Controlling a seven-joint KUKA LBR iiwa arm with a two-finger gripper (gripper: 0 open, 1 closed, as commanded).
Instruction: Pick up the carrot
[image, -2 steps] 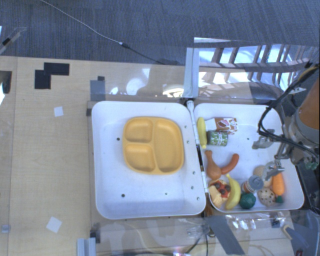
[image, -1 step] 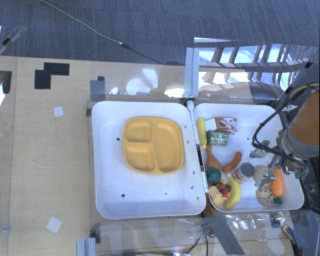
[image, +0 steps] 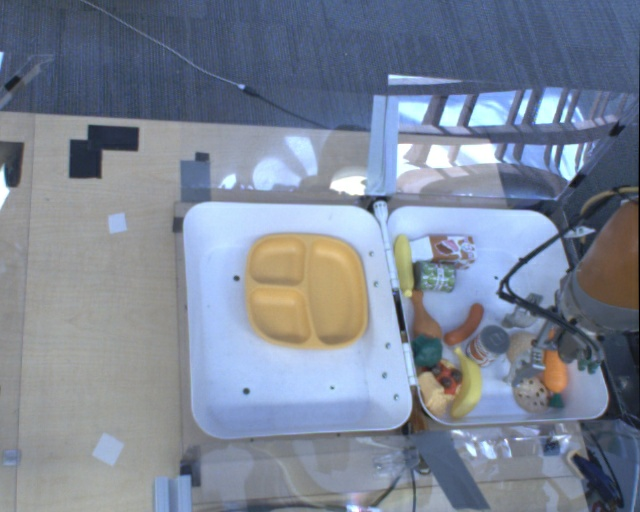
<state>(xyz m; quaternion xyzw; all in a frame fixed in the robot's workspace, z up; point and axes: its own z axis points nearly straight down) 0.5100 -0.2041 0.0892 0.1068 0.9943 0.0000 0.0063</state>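
Observation:
The carrot (image: 556, 375) is a small orange piece with a green tip, lying near the front right corner of the right bin (image: 520, 225). The gripper (image: 548, 352) hangs right over the carrot's upper end, at the tip of the grey arm with the orange band (image: 608, 268), which comes in from the right. The metal parts of the gripper overlap the carrot, so I cannot make out whether they touch it.
Around the carrot lie a cookie (image: 530, 396), a small can (image: 487, 346), a sausage (image: 464, 324), a banana (image: 468, 386), a green can (image: 435, 277) and a small box (image: 452, 249). The left bin (image: 215, 400) holds a yellow divided plate (image: 305, 290).

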